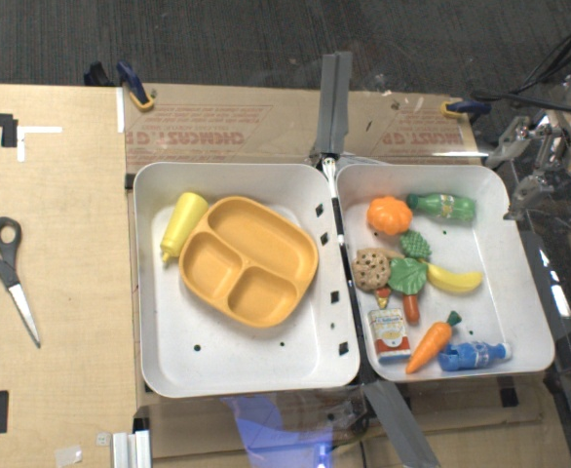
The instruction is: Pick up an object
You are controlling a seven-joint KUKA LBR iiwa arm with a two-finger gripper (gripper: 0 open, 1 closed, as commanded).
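The right bin (515,291) holds several toy foods. An orange fruit (390,214) and a green bottle (443,205) lie at its far end. A brown cookie (371,268), a green leafy piece (409,266) and a yellow banana (455,279) sit mid-bin. A small red piece (411,308) lies just below the leafy piece. Near the front are a juice carton (389,331), a carrot (428,346) and a blue bottle (475,356). The left bin (169,359) holds a yellow divided plate (247,259) with a yellow bottle (182,224) lying against its left side.
Scissors (8,271) lie on the wooden bench at the left. Cardboard (217,130) with clamps sits behind the bins. A grey bar (332,105) rises at the seam between the bins. Cables and metal fittings (544,154) crowd the right bin's far right corner.
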